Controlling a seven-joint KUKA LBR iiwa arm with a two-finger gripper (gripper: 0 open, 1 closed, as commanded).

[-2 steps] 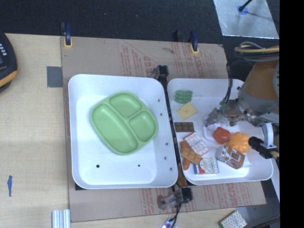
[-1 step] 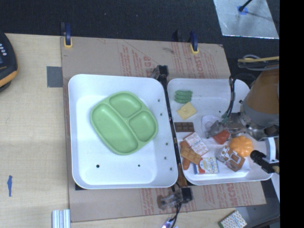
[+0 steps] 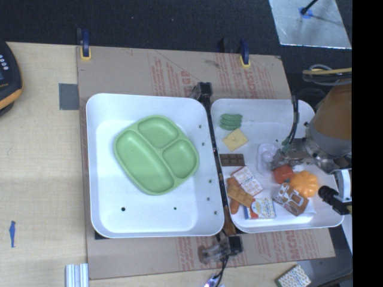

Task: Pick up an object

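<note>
The gripper (image 3: pixel 280 158) hung low over the right bin (image 3: pixel 263 109), and I could not tell how it was set. A red toy (image 3: pixel 282 173) lay just under it. An orange toy (image 3: pixel 305 183) sat beside that one, nearer the arm.

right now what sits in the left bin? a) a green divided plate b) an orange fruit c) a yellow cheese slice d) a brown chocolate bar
a: the green divided plate lies alone in the left bin, while the small food items are in the right bin.
</note>
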